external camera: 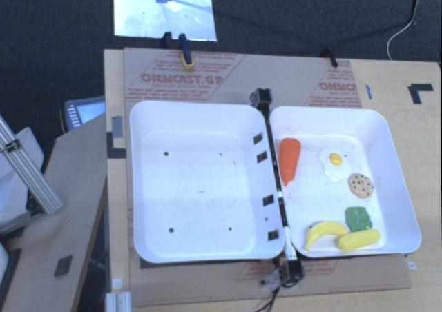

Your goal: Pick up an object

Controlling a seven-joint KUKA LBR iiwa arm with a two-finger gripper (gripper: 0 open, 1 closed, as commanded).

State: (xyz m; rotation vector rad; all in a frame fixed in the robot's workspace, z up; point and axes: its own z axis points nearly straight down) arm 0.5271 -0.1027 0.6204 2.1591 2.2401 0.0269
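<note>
Nearest the camera, at the near wall of the right bin point(402, 186), lie a yellow banana point(323, 232) and a yellow oblong piece point(359, 239), almost end to end, both with their long axes running across the bin. A green piece point(358, 217) sits just behind them, touching or nearly touching the oblong piece. Any of these would serve the task.

Further into the right bin, a cookie point(360, 184) lies towards its right wall, and a fried egg point(334, 161) lies just beyond it, towards the far wall. An orange carrot point(289, 159) lies close along the bin's left wall. Its long axis runs near to far, with the thick end at the far side and the tip towards the camera. It stands well apart from the other pieces.

All six candidates lie in the right bin, the side from which the arm reaches in. Whether the gripper is open or closed cannot be told here.

Judgement: the carrot is the least crowded target, and a grasp across its near-to-far axis would suit it, though the wall beside it limits room on that side.

To the right bin's left is the left bin point(200, 186), and both rest on the table point(228, 72).
</note>
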